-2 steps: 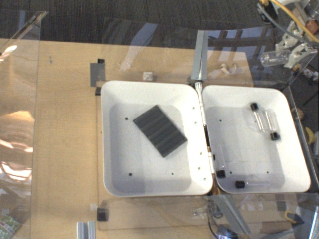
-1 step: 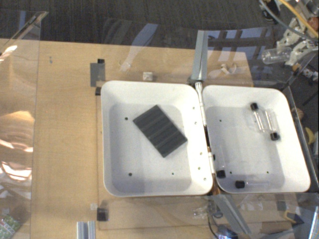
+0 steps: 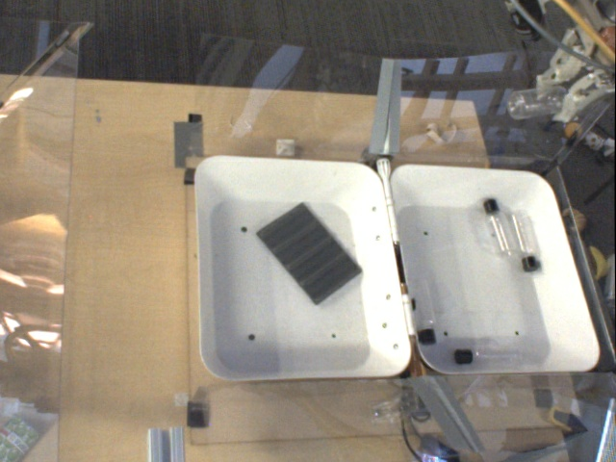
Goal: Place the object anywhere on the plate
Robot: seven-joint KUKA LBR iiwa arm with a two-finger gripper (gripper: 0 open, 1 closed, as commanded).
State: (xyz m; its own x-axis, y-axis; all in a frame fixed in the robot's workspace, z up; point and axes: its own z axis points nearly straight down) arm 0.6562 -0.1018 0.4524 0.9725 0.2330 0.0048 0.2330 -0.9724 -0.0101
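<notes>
**Desk:** Step in hand?

**Photo:** Judged as the very start, before any pick. Pictured at the upper right, beyond the far corner of the right bin (image 3: 452,268): the hand (image 3: 556,96), well apart from everything in the bins. Open or shut, holding something or not: cannot tell, too cluttered and glary up there.

**Desk:** And the object?

**Photo:** Lying in the right bin, toward its far right side: a clear tube (image 3: 508,234) with black end caps, slanted, flat on the bin floor. Near the front wall of the same bin, a second clear piece (image 3: 452,350) with black ends, hard to make out. Which of the two is meant by the task: cannot say. Neither yet on the plate (image 3: 308,253), a dark ribbed rectangle lying askew in the middle of the left bin (image 3: 231,340).

**Desk:** Next move?

**Photo:** Probably down into the right bin, over the tube, lined up across its narrow width for a grip. Then up over the two adjoining rims and across to the plate. Worth watching: round and slick by the look of it, likely to roll away.
</notes>
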